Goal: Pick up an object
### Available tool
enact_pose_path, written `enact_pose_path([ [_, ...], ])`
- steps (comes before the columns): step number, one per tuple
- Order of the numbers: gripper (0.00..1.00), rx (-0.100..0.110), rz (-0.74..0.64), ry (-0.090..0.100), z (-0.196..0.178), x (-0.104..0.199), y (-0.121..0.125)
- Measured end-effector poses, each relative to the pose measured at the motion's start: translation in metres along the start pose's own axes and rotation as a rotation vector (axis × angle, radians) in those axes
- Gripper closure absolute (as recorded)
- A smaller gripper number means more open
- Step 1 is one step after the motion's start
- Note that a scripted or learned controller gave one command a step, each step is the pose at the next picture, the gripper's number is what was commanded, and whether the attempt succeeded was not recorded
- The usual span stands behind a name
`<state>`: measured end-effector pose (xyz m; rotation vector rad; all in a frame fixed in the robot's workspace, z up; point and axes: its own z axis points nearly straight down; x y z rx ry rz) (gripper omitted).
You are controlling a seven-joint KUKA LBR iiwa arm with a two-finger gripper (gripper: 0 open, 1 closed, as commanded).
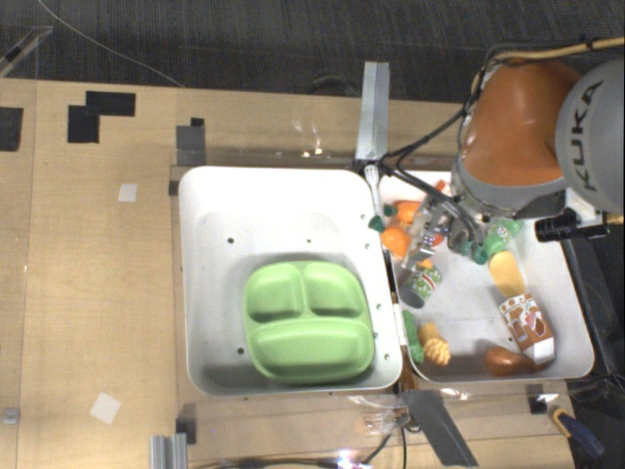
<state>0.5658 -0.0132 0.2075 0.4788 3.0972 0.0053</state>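
Note:
My gripper hangs low over the left part of the right bin, at the end of the grey arm with its orange band. Just left of it lies a small orange object. A green-and-white can lies right below it, touching or nearly so. Farther right in the same bin lie a yellow piece, a brown-and-white carton, a brown object and a green object. A knobbly yellow toy sits near the bin's front left.
The left bin holds a green divided tray in its front half. A metal post rises behind the wall shared by both bins. Cables run from the arm across the right bin's back corner.

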Motion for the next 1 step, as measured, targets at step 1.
enact_pose_path([
  [1,1.00,0.000,0.210,0.002,0.0232,-0.0225,0.0809],
])
